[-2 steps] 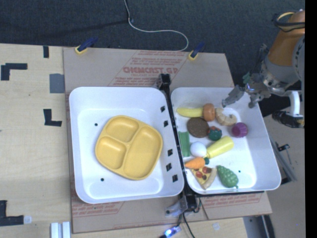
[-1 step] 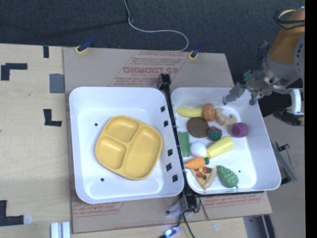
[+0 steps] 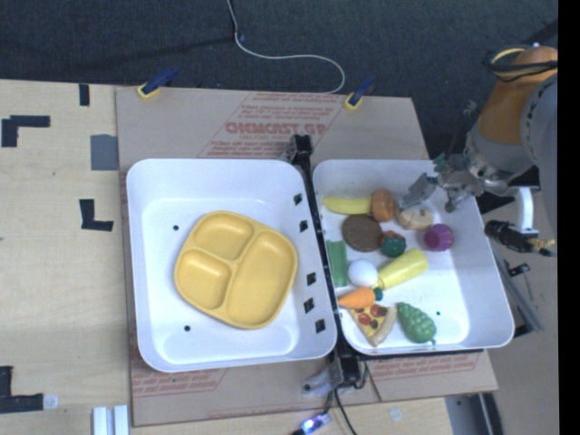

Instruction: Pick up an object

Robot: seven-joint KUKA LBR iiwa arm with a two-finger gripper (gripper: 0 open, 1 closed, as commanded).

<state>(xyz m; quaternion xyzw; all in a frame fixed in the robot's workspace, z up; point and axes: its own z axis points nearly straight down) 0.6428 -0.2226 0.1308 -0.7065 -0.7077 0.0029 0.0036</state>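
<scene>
A yellow tray (image 3: 236, 270) lies in a white bin (image 3: 145, 198); purple ball (image 3: 439, 236), orange carrot (image 3: 355, 299).

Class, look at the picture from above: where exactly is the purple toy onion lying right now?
The purple onion lies in the right bin, near its upper right part, just right of the teal toy and above the yellow corn cob.

A cardboard sheet (image 3: 272, 125) is lying on a light wooden bench (image 3: 54, 243). Dark carpet (image 3: 118, 16) is covering the floor behind, and a white cable (image 3: 272, 54) is running across it.
</scene>
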